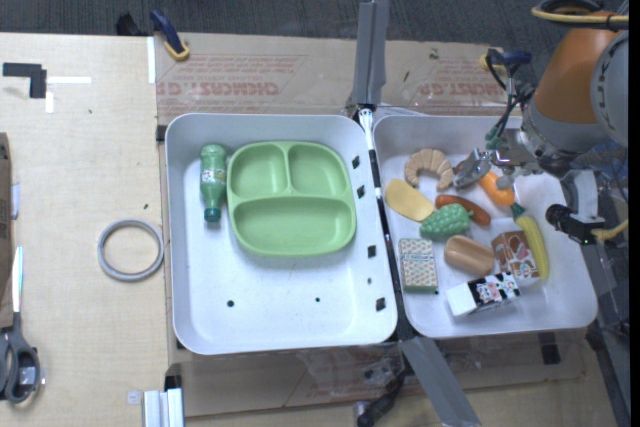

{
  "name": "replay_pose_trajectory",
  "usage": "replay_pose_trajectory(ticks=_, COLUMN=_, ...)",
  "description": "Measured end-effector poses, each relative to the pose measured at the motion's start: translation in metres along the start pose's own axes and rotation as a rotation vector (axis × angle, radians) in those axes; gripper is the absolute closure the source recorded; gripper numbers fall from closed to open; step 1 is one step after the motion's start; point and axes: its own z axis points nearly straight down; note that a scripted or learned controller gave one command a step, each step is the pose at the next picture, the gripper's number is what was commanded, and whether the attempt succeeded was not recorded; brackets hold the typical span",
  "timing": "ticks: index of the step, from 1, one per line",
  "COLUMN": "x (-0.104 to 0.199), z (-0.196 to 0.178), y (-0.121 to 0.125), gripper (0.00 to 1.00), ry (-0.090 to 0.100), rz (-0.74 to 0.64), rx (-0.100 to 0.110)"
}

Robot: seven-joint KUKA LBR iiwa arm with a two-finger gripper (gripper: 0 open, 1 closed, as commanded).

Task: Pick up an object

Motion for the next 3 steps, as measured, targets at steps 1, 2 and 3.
replay_pose_trajectory(ticks=1, x=-0.022, z=0.011, y=0.019, gripper=0.00, ry=0.001, rz=0.031, rx=-0.006)
replay_pose_trajectory(ticks=2, x=-0.022, z=0.013, y=0.029, gripper=0.00, ry=0.004, rz=0.014, rx=-0.002)
replay_pose_trajectory(ticks=3, x=-0.019, z=-0.110, y=0.023, gripper=0.00, ry=0.000, rz=0.044, rx=0.004)
